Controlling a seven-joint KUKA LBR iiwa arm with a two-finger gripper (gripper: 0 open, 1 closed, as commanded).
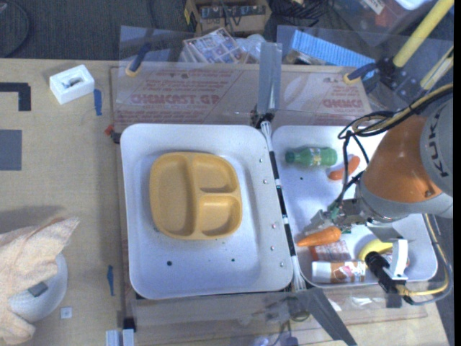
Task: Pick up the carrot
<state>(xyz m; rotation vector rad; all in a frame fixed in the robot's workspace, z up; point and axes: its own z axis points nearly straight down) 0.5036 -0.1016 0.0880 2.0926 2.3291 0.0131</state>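
Note:
The carrot (319,237) is a short orange piece lying in the right bin (425,265), near its left wall and towards the front. My gripper (333,220) hangs directly over the carrot's right end, touching it or nearly so. The grey and orange arm reaches in from the right. The wrist hides the carrot's right tip.
Around the carrot lie a white bottle with a red label (338,270), a yellow object (374,249) and a small dark packet (333,251). A green bottle (311,156) and another orange item (344,168) lie at the back. The left bin (137,215) holds a yellow divided tray (194,194).

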